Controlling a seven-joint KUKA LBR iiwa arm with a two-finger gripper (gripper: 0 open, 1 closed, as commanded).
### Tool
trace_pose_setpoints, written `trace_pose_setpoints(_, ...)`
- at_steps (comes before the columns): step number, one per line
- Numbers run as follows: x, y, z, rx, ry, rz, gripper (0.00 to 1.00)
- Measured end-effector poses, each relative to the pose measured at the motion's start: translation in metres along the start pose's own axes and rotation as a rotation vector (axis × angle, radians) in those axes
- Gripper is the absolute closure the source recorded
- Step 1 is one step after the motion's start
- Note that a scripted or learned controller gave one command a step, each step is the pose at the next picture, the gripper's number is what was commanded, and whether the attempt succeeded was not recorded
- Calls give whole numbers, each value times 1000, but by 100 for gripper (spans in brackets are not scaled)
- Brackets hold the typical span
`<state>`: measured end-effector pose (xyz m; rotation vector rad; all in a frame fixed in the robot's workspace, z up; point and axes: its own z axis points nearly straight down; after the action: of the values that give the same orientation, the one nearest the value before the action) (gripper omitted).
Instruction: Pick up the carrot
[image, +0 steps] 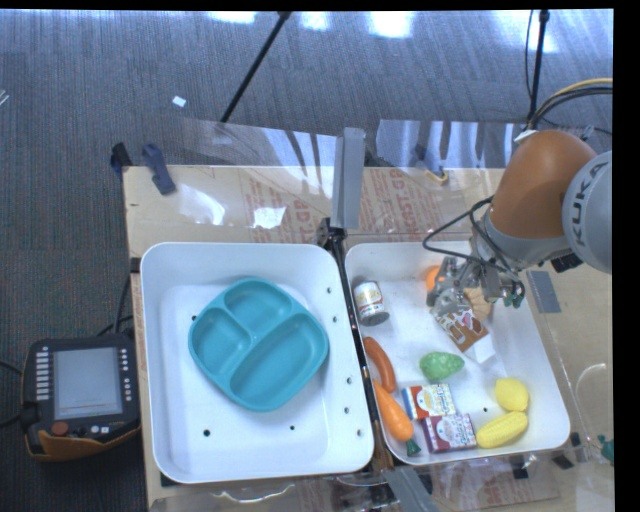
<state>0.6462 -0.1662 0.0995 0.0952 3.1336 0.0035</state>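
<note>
The carrot (394, 414) lies along the right bin's (548, 352) left wall; the pincer (462, 291) hovers near its far edge, grip unreadable.

arm: mine, grey with orange band, reaching in from the right | wrist: bent downward, cables looped around it | gripper (462, 290): pointing down, low at the upper right area | jaws: too cluttered to tell how they stand
</note>
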Motion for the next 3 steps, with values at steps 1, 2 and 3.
trace_pose_setpoints(1, 42, 37, 12, -1, 6, -319, 100)
trace_pose_setpoints(2, 38, 37, 7, 2, -9, -318, 0)
trace_pose_setpoints(3, -1, -9, 10, 1, 2, -121, 0)
